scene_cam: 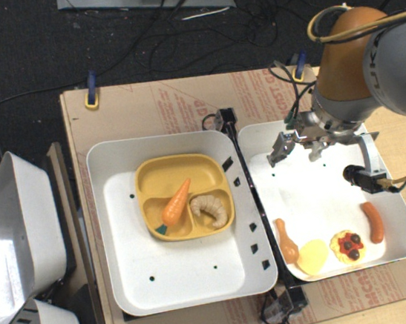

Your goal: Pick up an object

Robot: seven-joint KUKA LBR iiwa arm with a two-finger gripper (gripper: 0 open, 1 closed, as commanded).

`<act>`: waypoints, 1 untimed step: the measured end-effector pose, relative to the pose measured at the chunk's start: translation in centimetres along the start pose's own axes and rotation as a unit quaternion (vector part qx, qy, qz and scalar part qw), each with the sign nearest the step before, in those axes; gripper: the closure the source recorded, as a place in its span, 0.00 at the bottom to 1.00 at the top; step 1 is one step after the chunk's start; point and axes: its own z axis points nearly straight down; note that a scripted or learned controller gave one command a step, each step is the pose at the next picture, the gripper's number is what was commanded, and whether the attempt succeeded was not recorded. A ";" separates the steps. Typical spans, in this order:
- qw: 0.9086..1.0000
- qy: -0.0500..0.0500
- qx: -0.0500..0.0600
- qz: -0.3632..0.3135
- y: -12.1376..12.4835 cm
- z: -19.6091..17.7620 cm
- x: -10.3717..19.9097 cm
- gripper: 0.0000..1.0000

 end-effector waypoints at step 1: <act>1.000 0.000 0.000 0.001 -0.2 4.5 -0.6 0.00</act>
